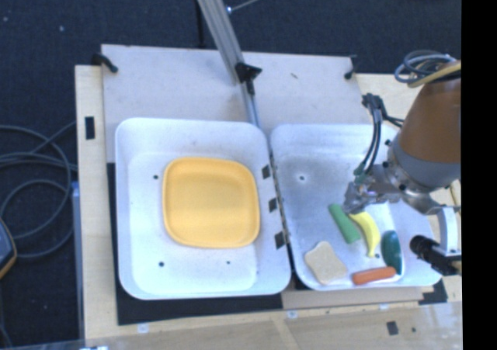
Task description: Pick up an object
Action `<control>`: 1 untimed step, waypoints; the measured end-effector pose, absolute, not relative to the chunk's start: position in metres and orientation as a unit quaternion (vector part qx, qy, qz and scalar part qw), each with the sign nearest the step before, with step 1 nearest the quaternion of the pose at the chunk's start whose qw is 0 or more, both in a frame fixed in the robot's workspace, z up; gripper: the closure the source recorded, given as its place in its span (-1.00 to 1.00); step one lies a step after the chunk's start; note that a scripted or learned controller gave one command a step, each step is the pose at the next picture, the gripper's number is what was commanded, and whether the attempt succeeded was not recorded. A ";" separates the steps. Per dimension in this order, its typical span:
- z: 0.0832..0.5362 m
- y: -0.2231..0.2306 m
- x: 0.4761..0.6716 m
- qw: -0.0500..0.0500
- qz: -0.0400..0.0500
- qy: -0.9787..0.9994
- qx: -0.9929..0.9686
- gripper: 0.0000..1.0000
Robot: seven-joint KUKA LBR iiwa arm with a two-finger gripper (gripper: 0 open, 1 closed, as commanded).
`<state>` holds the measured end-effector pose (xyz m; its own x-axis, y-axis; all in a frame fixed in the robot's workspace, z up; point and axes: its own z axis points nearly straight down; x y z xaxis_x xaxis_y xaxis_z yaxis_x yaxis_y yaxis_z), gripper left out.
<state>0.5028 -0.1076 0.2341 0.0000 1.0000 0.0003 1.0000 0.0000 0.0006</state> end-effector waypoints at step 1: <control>0.225 -0.058 0.520 0.000 0.000 0.708 0.706 1.00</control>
